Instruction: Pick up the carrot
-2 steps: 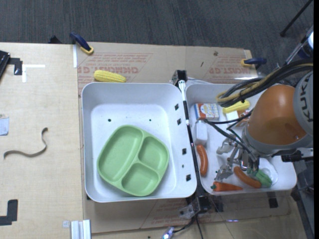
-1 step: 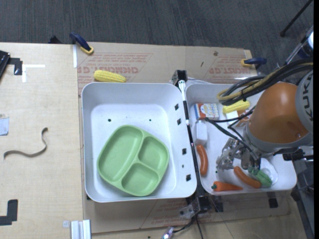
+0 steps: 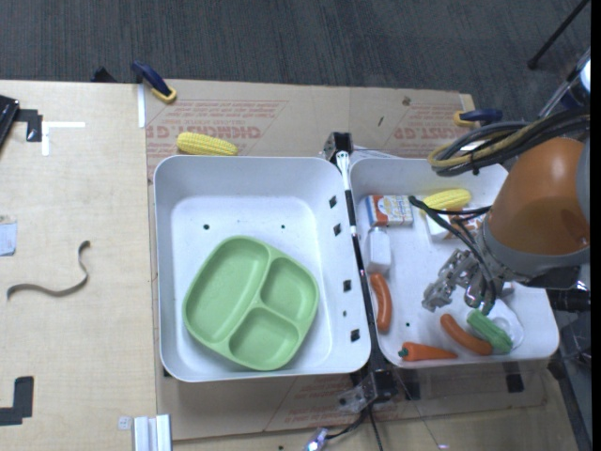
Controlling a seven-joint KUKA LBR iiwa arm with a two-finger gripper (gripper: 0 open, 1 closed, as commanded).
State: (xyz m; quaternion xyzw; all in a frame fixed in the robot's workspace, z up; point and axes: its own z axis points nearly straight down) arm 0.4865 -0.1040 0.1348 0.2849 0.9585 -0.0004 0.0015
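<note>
The carrot, small and orange with a green stub at its left end, lies flat along the front wall of the right bin. My gripper hangs over the middle of that bin, up and slightly right of the carrot and apart from it. The orange-banded wrist above it hides part of the bin's right side. Nothing shows in the gripper.
Near the carrot lie a sausage, a green vegetable and another sausage. At the bin's back are a red-and-white box, a white block and a corn cob. The left bin holds a green divided plate.
</note>
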